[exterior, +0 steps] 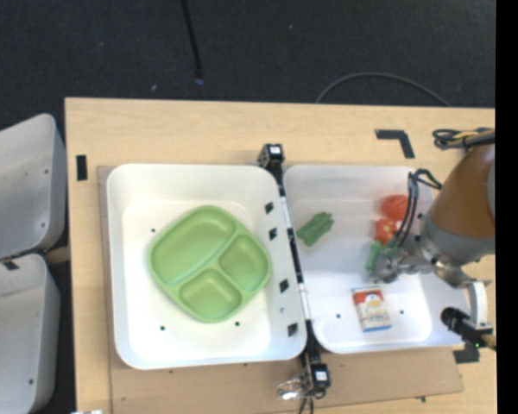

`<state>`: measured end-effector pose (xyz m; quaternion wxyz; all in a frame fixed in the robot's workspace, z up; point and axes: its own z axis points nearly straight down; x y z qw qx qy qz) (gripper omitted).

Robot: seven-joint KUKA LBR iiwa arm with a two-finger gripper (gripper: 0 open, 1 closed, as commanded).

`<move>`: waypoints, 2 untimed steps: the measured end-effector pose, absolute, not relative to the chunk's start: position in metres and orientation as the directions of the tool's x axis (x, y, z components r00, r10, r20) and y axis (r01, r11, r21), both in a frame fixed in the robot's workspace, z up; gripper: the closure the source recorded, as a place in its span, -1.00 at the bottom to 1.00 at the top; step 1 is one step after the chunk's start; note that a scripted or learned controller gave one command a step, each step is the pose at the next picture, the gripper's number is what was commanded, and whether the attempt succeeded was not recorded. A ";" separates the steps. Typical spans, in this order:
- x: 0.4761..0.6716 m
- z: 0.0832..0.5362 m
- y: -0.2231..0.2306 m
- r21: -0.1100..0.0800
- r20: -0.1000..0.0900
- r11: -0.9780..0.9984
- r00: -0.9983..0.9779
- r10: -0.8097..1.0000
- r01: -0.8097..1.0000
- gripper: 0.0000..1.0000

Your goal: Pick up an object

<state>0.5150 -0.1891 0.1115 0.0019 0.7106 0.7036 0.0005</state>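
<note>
In the right bin (345, 335), four loose objects lie on the white floor. A small red-and-white carton (372, 309) sits in the lower middle of the bin, flat and upright in the frame. Above it, toward the bin's right side, a red object (390, 216) lies touching or just beside a small dark green piece (376, 254); their shapes are too blurred to name. Well apart from these, near the bin's left wall in the upper part, lies a lighter green object (314, 228).

The gripper (385, 267) is low in the right bin, just below the red and dark green items and just above the carton. Whether it is open or closed, and whether it has hold of anything, cannot be told from this angle. The grey arm with its orange band (466, 198) enters at the right edge of the frame.

The left bin (129, 335) holds a light green divided plate (210, 262) with three compartments, lying near the middle. Both bins rest side by side on the pale wooden worktop (190, 132).
</note>
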 end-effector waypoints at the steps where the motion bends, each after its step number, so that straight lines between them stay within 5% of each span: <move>1: 0.517 0.175 -0.195 0.007 -0.003 -0.003 0.003 1.000 1.000 1.00; 2: 0.512 0.221 -0.193 0.006 -0.003 0.003 -0.003 1.000 1.000 1.00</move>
